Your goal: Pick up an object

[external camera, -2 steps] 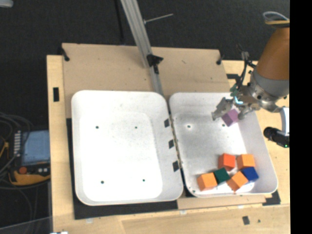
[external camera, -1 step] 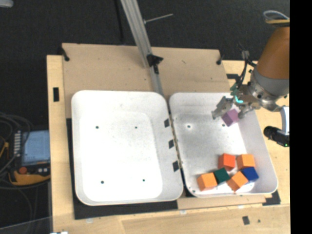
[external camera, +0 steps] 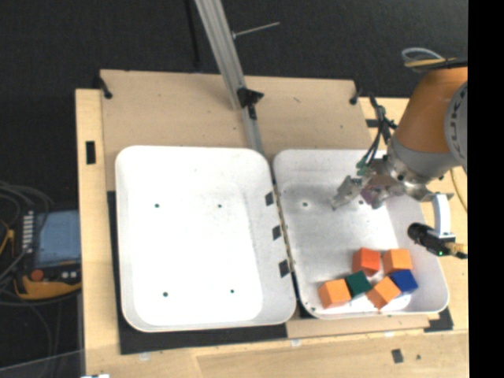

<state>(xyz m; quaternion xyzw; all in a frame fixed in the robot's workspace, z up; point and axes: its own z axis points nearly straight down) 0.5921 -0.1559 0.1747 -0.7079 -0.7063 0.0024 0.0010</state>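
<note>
Gripper [external camera: 356,191] hangs over the upper middle of the right bin [external camera: 315,168], at the end of my grey arm [external camera: 429,128] with its orange band, reaching in from the right. From this slanted view I cannot tell how the tool is set, and I see nothing carried under it; only bare white bin floor lies beneath.

My candidates for picking sit well apart from it, clustered in the near right corner of that same bin: an orange block [external camera: 367,260] and another orange block [external camera: 398,259] side by side, a blue block [external camera: 402,280] just below them, a green block [external camera: 359,283] touching a front orange block [external camera: 335,292], and one more orange block [external camera: 385,291] tucked between green and blue.

Beside it, the left bin [external camera: 197,235] sits on the bench [external camera: 157,109].
</note>
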